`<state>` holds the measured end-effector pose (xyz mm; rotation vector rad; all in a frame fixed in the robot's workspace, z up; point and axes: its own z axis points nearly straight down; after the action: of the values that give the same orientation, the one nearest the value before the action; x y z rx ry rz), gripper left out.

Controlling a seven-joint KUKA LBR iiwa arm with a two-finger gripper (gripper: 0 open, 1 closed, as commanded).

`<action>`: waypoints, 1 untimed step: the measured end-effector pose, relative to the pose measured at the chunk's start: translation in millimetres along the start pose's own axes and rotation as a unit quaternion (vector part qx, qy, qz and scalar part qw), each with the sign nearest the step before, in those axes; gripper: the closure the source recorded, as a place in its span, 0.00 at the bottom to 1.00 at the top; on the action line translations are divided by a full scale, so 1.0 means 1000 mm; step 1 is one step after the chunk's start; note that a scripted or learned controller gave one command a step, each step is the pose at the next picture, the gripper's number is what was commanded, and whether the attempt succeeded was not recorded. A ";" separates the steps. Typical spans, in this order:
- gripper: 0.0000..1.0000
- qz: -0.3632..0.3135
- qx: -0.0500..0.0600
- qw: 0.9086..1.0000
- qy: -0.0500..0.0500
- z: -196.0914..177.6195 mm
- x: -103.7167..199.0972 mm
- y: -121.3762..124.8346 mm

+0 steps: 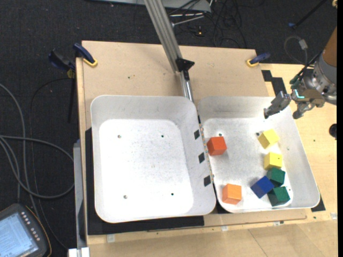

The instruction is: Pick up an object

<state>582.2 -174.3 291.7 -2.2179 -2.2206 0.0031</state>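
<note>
Above the right bin's [305, 159] far corner, the tool [285, 106] hangs with fingers apart, empty; descending there risks striking the rim, missing the yellow cube [268, 138].

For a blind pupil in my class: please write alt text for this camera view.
A robot arm's open pincer hovers over the right bin's far edge, holding nothing. That bin holds seven blocks: two orange, two yellow, two green, one blue.
</note>
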 end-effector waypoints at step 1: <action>0.00 -0.001 -0.002 1.000 -0.001 -0.002 0.000 0.001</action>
<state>582.8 -174.2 293.7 -2.2192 -2.2241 0.0003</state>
